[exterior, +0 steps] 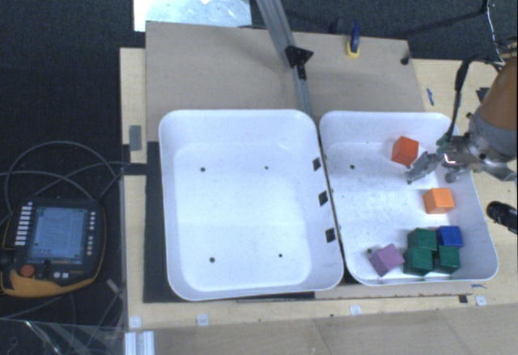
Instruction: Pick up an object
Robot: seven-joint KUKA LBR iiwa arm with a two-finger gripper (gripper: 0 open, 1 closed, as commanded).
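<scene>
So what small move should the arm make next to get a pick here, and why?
Probably lower the gripper toward the orange block just below it in the camera view. Its fingers look spread with nothing between them, and that block sits apart from the others in the right bin, so it seems the easiest grasp.

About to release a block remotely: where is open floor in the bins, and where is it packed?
Free: the left bin, and the right bin's left half beside the divider. Crowded: near-right corner, with purple block, green blocks, blue block. The gripper hangs between two orange blocks.
</scene>
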